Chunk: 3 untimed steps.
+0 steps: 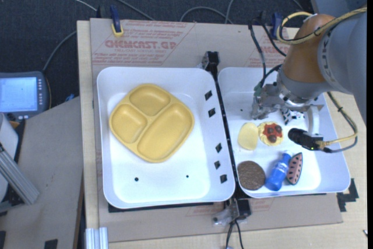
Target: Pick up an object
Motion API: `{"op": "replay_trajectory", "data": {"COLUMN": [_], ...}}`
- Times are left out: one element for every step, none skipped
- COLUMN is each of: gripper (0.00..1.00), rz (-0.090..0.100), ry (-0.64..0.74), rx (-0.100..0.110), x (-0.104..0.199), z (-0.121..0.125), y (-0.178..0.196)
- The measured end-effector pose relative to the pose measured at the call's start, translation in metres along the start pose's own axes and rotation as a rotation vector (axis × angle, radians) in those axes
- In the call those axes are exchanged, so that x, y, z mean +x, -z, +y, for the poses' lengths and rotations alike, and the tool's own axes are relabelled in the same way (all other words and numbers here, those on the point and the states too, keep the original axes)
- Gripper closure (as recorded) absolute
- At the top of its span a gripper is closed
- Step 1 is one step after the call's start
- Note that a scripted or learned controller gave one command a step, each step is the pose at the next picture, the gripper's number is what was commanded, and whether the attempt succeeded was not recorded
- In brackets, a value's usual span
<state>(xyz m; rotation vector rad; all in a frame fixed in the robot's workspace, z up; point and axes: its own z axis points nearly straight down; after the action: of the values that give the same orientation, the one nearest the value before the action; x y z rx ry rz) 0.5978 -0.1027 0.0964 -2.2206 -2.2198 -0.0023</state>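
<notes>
My gripper (274,112) hangs low over the back half of the right bin (332,181), just behind the toy food. Its two dark fingers stand apart, open, with nothing between them. Right in front of it lies a small round pizza toy (271,133), with a pale yellow piece (248,136) to its left. Nearer the front rim are a brown round cookie (251,175), a blue bottle (278,172) and a watermelon slice (295,168).
The left bin (116,183) holds a yellow divided plate (152,122). A black divider strip (220,125) runs between the bins. A yellow-and-black cable (326,143) loops off the wrist over the right bin's right side.
</notes>
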Motion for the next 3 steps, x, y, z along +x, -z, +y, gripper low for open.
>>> {"op": "replay_trajectory", "data": {"gripper": [1.00,1.00,1.00], "rz": [-0.002,-0.003,-0.003], "ry": [0.002,0.002,0.002], "rx": [-0.004,-0.006,-0.008], "x": [0.007,0.006,0.007], "z": [-0.004,0.003,0.011], "y": [0.047,0.092,0.155]}}
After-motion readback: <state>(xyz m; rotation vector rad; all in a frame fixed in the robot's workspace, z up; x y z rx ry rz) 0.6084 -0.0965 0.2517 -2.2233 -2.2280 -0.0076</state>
